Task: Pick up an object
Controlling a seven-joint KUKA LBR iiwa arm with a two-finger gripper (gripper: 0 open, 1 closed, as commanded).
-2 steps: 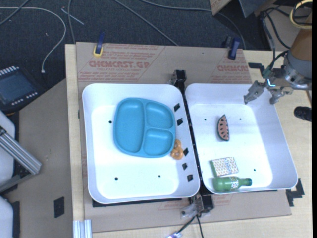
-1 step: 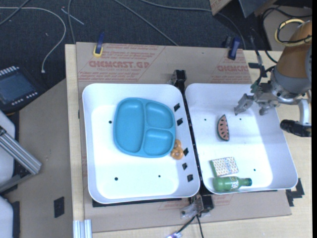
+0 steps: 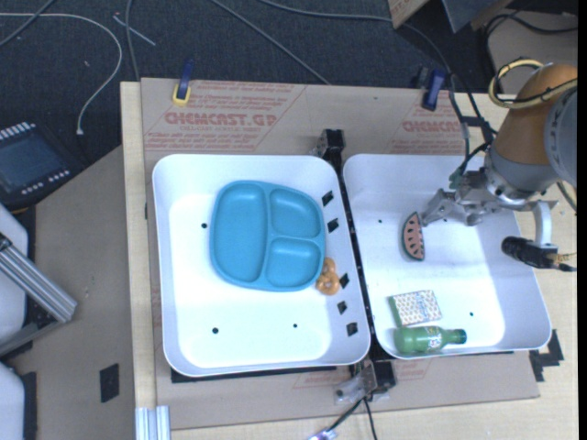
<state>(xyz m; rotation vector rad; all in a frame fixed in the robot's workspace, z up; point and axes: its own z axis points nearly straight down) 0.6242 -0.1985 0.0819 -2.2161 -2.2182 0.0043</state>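
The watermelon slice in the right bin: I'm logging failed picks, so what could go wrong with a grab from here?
1. The red, green-rimmed watermelon slice toy looks thin and flat, so the arm's two-finger gripper, beside it rather than over it, might slide across it.
2. The slice is loose on the smooth floor of the right white bin, so a push could skid it away.
3. The green plastic bottle lies on its side touching the patterned box; a nudge might roll it.

Bright, even overhead light; soft shadows; slight glare on white bins (image 3: 183,246); mild blur
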